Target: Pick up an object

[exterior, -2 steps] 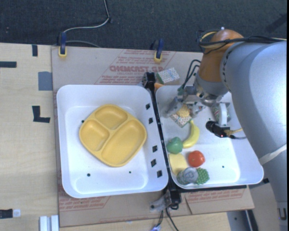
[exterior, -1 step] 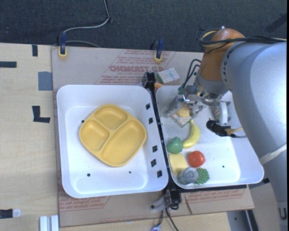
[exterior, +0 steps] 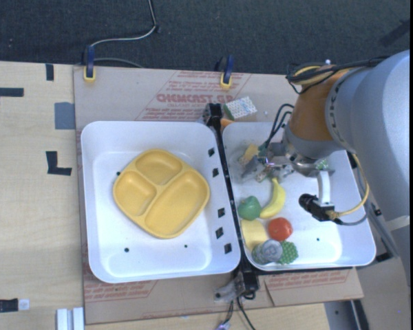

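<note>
The objects lie in the right bin (exterior: 358, 249), clustered along its left side: a banana (exterior: 275, 199) runs slantwise at mid-bin, a green fruit (exterior: 248, 207) touches its lower end on the left, a red ball (exterior: 280, 228) sits just below, a yellow block (exterior: 253, 233) lies beside the ball, and a grey disc (exterior: 267, 253) and a green bumpy piece (exterior: 288, 252) rest at the near wall. The gripper (exterior: 265, 167) hangs low just above the banana's upper tip, near a small yellow item (exterior: 250, 153) — whether it is spread or pinching cannot be told. The left bin (exterior: 103, 239) holds a yellow divided plate (exterior: 161, 192) — flat, centred.
</note>
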